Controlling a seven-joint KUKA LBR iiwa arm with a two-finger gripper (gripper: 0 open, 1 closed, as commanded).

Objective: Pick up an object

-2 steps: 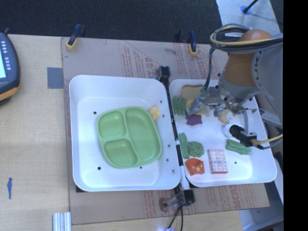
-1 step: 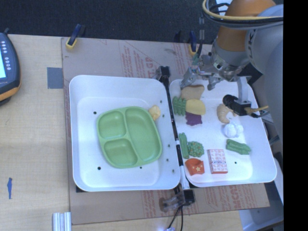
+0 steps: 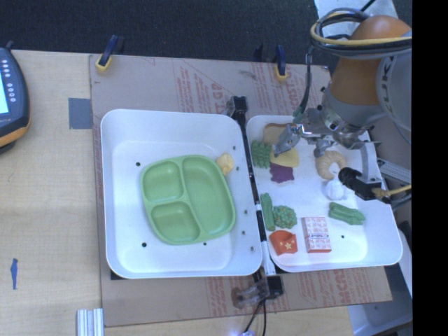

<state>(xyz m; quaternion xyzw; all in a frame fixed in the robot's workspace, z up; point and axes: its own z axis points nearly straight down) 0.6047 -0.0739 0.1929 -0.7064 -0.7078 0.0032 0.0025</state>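
The right bin (image 3: 381, 247) holds several toy foods: a purple piece (image 3: 281, 173), a yellow piece (image 3: 289, 159), a green leafy piece (image 3: 261, 152), a tan bagel (image 3: 328, 162), a white piece (image 3: 335, 190), a green bean pod (image 3: 346, 214), a red-and-white box (image 3: 316, 234), a red piece (image 3: 283, 243), a green broccoli-like piece (image 3: 284, 216) and a green stick (image 3: 267, 211). My gripper (image 3: 288, 141) hangs over the bin's far left part, just above the yellow and purple pieces. I see nothing held in it.
The left bin (image 3: 126, 247) holds a green divided plate (image 3: 187, 199) and a small yellow object (image 3: 225, 163) by the plate's far right corner. A black-and-yellow device (image 3: 10, 93) lies at the bench's far left. Clamps (image 3: 281, 63) hold the cardboard's far edge.
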